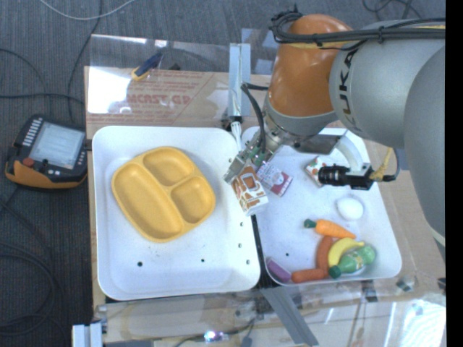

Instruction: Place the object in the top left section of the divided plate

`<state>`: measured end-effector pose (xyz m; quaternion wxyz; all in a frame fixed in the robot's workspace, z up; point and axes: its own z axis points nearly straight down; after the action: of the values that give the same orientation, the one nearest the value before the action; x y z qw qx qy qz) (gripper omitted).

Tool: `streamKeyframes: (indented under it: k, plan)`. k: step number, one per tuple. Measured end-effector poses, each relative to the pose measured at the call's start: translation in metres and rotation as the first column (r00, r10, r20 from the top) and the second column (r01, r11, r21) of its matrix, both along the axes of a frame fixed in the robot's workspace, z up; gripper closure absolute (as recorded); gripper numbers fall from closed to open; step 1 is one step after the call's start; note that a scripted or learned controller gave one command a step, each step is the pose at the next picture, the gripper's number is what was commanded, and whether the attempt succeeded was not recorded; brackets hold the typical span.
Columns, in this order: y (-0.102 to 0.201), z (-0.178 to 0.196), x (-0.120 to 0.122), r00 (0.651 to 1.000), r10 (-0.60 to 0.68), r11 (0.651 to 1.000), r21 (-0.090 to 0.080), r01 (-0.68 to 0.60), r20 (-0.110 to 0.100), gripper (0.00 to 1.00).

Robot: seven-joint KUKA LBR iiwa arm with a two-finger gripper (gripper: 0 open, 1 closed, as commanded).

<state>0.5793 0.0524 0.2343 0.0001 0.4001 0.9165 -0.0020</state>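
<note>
Hand (pixel 244 166) on small carton (pixel 249 190) — just beside yellow divided plate (pixel 163 191)

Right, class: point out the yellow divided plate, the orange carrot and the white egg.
Yellow divided plate (pixel 155 219): camera view, its largest section's floor.
Orange carrot (pixel 334 229): camera view, middle of its body.
White egg (pixel 351 209): camera view, centre of its shell.

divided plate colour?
Plain yellow, no pattern. The divided plate lies in the left bin; the camera view shows it clearly.

robotics lab, grey industrial arm (pixel 391 71) over a bench, two white bins (pixel 173 266) of toy food, teach pendant (pixel 47 152) on grey carpet, loose cables (pixel 79 6) across floor, taped cardboard (pixel 163 96)
</note>
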Motion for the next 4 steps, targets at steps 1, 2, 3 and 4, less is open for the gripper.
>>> streamKeyframes:
  k: [1, 2, 3, 4]
  plan:
    - [-0.031, -0.004, 0.001, 1.0, 0.023, 1.0, 0.0, -0.023, 0.001, 1.0]
    - [0.071, -0.004, 0.015, 0.996, 0.09, 0.996, 0.003, -0.09, 0.001, 1.0]
    - [0.075, -0.014, 0.042, 1.0, 0.009, 1.0, 0.003, -0.009, 0.001, 1.0]
    - [0.07, 0.015, 0.079, 0.997, -0.082, 0.997, 0.002, 0.082, 0.002, 1.0]
